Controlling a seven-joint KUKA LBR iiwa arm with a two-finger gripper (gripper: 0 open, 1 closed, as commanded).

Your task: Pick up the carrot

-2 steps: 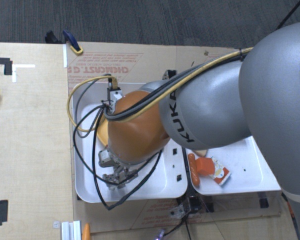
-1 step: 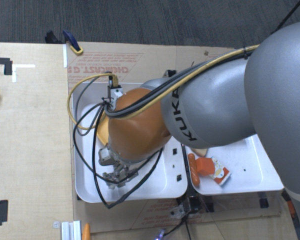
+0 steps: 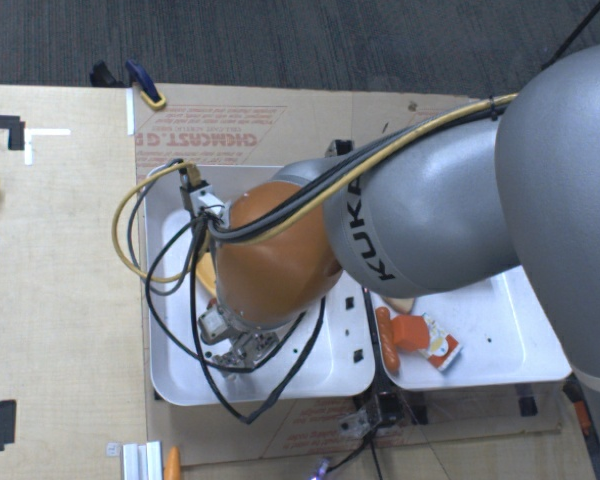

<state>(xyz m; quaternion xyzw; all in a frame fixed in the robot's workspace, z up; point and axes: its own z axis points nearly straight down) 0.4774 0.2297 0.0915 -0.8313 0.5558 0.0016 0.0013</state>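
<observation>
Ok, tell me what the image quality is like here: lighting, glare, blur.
Camera view: even, soft lighting; mild sheen on the grey arm, no harsh glare; the near arm looks slightly soft, the bins' rims sharper; the claw sits in the arm's shade.

The arm (image 3: 430, 218) covered most of the left bin (image 3: 170, 368) and the upper part of the right bin (image 3: 520, 358), and ran off the frame's right edge. The gripper (image 3: 242, 348) sat under the orange band (image 3: 270, 258); its fingers could not be made out. The carrot (image 3: 386, 340) showed partly. At the bottom edge, an orange object (image 3: 171, 459) was cut off.
</observation>
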